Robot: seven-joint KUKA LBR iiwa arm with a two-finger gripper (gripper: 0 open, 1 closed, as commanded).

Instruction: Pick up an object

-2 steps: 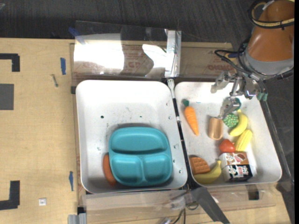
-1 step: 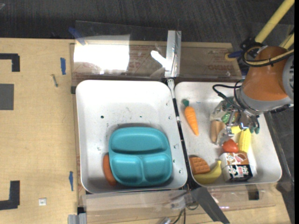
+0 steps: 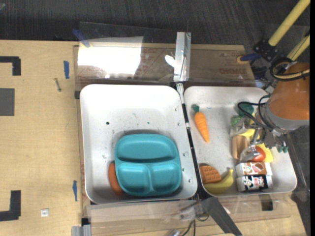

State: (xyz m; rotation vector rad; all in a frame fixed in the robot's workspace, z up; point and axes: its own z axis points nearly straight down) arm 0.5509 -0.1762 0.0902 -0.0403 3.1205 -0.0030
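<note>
A single fixed camera looked down on my bench (image 3: 34, 132) from above, at a slant. Its frame held both white bins side by side: the left bin (image 3: 98, 112) near centre, the right bin (image 3: 219, 102) toward 3 o'clock. The far edge of the bench ran across 12 o'clock, with dark floor (image 3: 123, 4) beyond it; the near edge lay at 6 o'clock. The view stood at middle range. My arm (image 3: 293, 100) entered from 3 o'clock.
</note>
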